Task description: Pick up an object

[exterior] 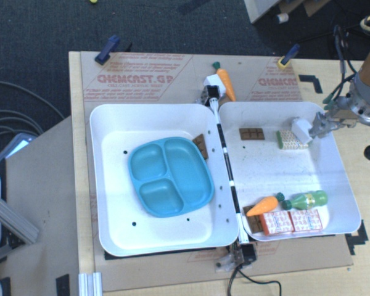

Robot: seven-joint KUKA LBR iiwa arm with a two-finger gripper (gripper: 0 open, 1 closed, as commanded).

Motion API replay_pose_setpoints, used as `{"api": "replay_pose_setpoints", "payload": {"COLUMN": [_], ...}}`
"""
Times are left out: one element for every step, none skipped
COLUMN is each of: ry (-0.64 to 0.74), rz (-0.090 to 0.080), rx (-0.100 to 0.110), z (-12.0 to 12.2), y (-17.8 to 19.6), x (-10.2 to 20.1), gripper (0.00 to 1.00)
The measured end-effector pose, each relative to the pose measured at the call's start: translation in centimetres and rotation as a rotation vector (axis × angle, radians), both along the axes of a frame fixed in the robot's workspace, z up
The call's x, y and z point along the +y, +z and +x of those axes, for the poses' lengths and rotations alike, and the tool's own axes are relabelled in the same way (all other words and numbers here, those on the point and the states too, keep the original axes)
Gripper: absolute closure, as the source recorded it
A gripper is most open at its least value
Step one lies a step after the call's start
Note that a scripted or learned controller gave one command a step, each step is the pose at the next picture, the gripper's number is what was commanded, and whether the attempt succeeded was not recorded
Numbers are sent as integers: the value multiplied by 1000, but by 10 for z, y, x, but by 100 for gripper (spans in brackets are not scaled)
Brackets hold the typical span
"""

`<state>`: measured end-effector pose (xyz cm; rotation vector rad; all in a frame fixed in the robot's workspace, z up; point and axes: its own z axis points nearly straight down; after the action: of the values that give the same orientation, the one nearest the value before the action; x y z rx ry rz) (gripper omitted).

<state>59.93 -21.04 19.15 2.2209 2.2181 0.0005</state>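
Observation:
My gripper (306, 130) reaches in from the right and hangs low over the back of the right bin (333, 165). Just to its left lies a small white block with a green edge (288, 140), close to the gripper tip or touching it; I cannot tell which. Further left in that bin rests a brown chocolate bar (251, 134). Along the bin's front edge lie a toy carrot (261, 206), a green bottle (308, 198) on its side, and a red and white box (291, 222).
The left bin (105, 165) holds a blue divided plate (171, 176) with a brown piece (200, 145) tucked at its back right edge. Another toy carrot (225, 84) lies on the bench behind the bins. Clamps sit at the bench's back edge.

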Motion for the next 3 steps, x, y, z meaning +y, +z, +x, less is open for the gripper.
{"api": "replay_pose_setpoints", "payload": {"ry": [2,2,3], "rz": [2,1,-4], "rx": [0,0,-10], "z": [44,44,62], "y": [-18,-18,-73], "x": [35,35,19], "gripper": [100,0,0]}}
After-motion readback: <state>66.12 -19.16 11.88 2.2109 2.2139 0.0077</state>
